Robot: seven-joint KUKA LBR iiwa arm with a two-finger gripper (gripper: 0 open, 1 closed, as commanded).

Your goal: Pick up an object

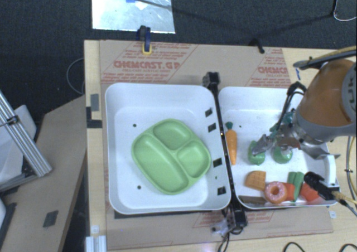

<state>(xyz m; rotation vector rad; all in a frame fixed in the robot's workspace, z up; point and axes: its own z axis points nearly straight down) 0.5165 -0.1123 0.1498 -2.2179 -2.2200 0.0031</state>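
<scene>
My gripper [271, 145] hangs low in the right bin [251, 103], near its middle. Just under it lie two green toy pieces, one on its left [256, 158] and one on its right [282, 155]. Whether either one is gripped I cannot tell. An orange carrot [231, 144] lies along the bin's left wall, a little left of the gripper. Along the front wall sit an orange wedge [256, 179], a pink donut [275, 192], a green piece [295, 180] and a red piece [308, 193].
The left bin [125, 111] holds a pale green divided plate [170, 156]. A black divider [218, 134] with clips runs between the bins. The arm's orange band [329, 97] rises over the right bin's right side.
</scene>
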